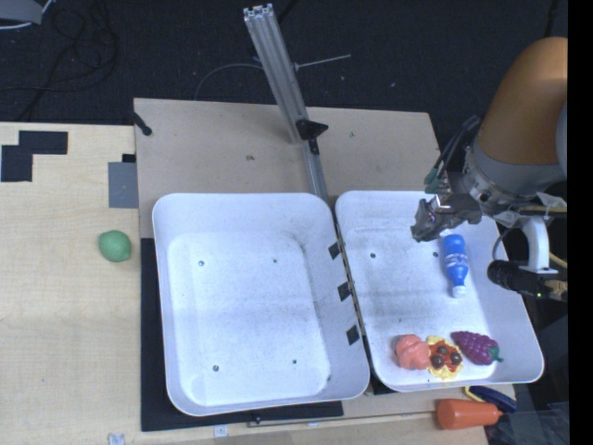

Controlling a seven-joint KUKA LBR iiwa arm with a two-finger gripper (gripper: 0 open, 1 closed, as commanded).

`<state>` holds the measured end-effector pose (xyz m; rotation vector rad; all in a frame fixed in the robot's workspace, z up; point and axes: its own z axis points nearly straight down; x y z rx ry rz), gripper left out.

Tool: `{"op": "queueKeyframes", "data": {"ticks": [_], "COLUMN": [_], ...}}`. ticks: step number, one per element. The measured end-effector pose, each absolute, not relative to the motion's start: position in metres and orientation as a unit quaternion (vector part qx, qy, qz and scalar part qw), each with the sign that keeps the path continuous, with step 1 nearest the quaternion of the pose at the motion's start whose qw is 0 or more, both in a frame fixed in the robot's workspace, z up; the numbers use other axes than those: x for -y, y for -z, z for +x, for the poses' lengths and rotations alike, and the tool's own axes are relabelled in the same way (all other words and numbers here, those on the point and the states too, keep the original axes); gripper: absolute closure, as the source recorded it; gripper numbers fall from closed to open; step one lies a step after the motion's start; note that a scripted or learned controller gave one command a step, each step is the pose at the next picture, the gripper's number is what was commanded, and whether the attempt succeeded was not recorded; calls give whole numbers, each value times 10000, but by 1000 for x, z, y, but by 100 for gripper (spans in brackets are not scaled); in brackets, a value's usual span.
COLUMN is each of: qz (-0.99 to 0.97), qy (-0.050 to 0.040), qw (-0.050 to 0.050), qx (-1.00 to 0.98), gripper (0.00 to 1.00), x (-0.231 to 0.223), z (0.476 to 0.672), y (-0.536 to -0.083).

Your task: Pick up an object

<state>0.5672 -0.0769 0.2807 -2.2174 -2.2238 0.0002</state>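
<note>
The tool (432, 222) hung over the right bin (389, 276), near its upper middle, just left of a blue bottle (453, 263) that lay on the bin floor; I could not tell whether the tool was released or clenched, and nothing showed in its grasp. Along that bin's lower edge lay a pink toy (411, 351), a yellow piece (446, 359) and purple grapes (475, 347). A green ball (116, 246) rested on the surface (56, 276), well left of the left bin (185, 213).

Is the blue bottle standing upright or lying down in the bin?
Lying down. The bottle shows its full length flat on the right bin's floor, white cap toward the front.
</note>
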Motion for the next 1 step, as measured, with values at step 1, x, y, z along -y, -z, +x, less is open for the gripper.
{"op": "queueKeyframes", "data": {"ticks": [1], "qz": [-7061], "qy": [-6], "qw": [11], "qx": [7081], "gripper": [100], "x": [26], "z": [591], "y": [-260]}}
